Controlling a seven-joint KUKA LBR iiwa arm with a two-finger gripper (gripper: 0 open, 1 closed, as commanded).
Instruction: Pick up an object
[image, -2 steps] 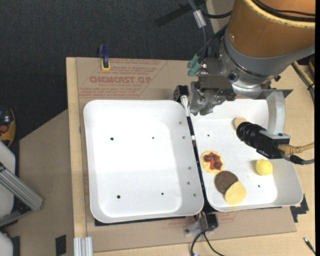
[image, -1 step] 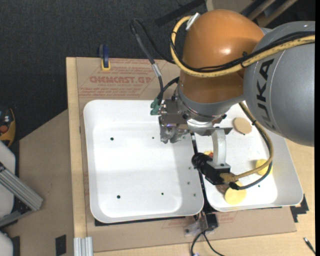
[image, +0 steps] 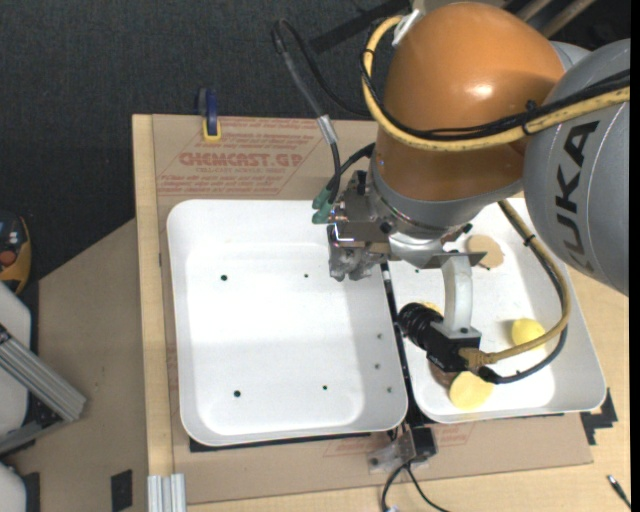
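Observation:
My gripper (image: 351, 262) hangs low over the right side of the left white bin (image: 215, 400), close to the wall it shares with the right bin (image: 560, 398). I see nothing between its tips. In the right bin lie a yellow rounded object (image: 470, 390) near the front, a second yellow piece (image: 526, 330) further right, and a tan flat object (image: 486, 250) toward the back. The arm's orange band and grey body hide much of the right bin's back half.
Both bins rest on a brown board (image: 255, 150) with red print at its back. A blue clamp (image: 209, 105) grips the board's far edge. Grey metal rails (image: 40, 385) lie at the left, off the board.

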